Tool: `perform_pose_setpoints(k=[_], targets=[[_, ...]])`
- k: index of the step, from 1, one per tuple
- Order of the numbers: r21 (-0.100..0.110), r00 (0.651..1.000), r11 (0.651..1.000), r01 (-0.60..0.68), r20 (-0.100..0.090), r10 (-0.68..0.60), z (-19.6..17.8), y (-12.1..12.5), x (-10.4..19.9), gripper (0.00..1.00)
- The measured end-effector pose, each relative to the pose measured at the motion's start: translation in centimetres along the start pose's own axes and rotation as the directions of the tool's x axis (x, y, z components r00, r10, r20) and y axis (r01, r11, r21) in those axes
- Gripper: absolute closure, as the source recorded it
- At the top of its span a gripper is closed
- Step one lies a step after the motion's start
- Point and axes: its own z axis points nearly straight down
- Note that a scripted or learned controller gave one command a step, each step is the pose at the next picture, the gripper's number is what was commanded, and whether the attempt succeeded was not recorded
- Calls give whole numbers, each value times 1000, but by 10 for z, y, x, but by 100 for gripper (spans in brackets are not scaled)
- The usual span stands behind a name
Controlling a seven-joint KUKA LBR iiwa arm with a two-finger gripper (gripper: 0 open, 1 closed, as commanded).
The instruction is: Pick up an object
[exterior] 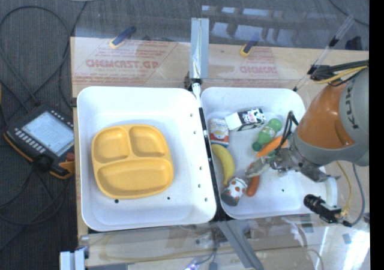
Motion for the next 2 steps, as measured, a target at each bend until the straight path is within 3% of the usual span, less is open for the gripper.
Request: perform_pose_setpoints(k=[1,2], targets=[[-2,1000,1000,3,-5,-3,-9,1,3,100],[1,976,976,-218,1,218,-145,14,72,100]])
